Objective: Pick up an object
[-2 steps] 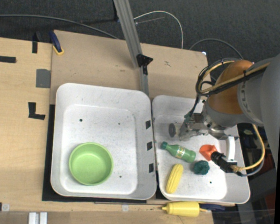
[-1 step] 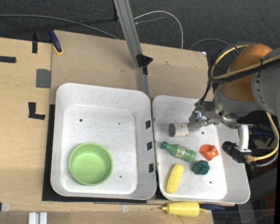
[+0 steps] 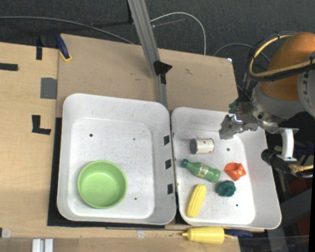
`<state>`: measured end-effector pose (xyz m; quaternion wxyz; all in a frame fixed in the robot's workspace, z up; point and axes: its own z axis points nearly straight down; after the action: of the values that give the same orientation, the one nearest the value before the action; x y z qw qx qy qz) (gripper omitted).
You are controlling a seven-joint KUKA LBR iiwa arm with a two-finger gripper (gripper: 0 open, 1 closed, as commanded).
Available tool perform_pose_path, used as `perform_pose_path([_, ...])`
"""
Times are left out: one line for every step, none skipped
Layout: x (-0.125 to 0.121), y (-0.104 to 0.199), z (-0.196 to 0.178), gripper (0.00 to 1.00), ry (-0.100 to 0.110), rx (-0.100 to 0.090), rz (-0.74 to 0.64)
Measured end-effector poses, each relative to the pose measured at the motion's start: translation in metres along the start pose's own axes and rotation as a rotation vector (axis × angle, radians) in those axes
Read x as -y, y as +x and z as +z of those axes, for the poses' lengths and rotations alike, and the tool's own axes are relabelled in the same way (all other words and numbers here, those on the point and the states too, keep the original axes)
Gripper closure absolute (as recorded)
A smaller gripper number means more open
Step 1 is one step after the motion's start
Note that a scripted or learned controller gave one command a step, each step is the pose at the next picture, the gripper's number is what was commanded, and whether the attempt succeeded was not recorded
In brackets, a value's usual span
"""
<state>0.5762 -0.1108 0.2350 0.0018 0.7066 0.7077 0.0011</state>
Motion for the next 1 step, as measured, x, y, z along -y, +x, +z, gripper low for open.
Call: perform_pose_path([-0.0011,0.0474,0.0100,1.00,0.007,-0.002,-0.004])
